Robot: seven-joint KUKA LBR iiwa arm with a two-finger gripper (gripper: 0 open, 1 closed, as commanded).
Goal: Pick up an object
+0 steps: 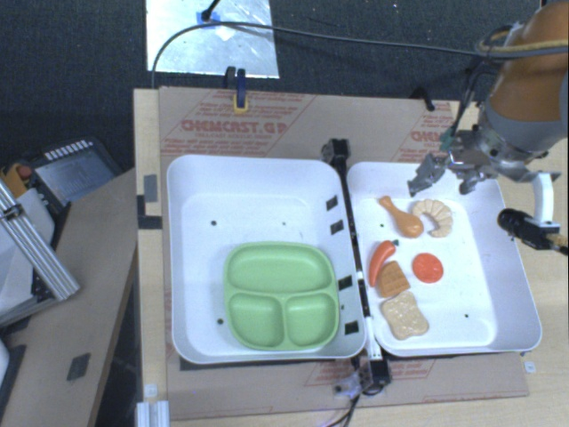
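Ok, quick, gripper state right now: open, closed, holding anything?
Gripper: open, holding nothing, above the far end of the right bin, near the drumstick and shrimp.

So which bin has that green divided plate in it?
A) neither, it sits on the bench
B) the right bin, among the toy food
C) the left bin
C: the green divided plate lies inside the left bin, while the toy food such as the chicken leg and tomato slice is in the right bin.

Divided tray (281, 294) in left bin (191, 238), toy foods (411, 265) in right bin (498, 274)
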